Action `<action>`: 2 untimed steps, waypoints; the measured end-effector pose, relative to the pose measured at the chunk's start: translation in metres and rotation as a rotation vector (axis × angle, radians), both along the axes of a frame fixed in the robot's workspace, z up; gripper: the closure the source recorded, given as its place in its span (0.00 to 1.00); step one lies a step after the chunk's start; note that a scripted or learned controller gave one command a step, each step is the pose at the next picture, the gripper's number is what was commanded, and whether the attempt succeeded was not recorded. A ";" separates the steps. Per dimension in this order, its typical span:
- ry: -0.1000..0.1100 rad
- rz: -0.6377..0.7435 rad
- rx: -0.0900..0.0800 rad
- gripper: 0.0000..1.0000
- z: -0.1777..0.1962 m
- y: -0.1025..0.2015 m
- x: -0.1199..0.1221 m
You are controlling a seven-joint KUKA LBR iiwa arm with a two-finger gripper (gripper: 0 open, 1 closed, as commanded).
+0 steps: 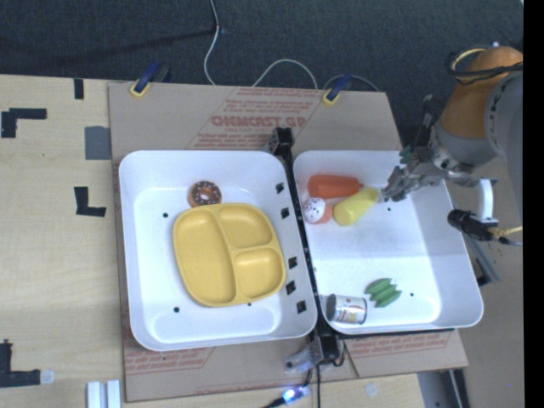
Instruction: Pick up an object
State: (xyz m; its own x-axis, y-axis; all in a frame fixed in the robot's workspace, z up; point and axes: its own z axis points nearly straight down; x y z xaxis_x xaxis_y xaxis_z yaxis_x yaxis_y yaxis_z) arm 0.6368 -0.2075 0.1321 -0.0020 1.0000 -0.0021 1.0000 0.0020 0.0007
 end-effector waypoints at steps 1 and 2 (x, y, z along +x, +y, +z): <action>-0.003 -0.001 0.001 1.00 0.045 -0.005 -0.003; -0.001 0.000 0.001 1.00 0.070 -0.004 -0.002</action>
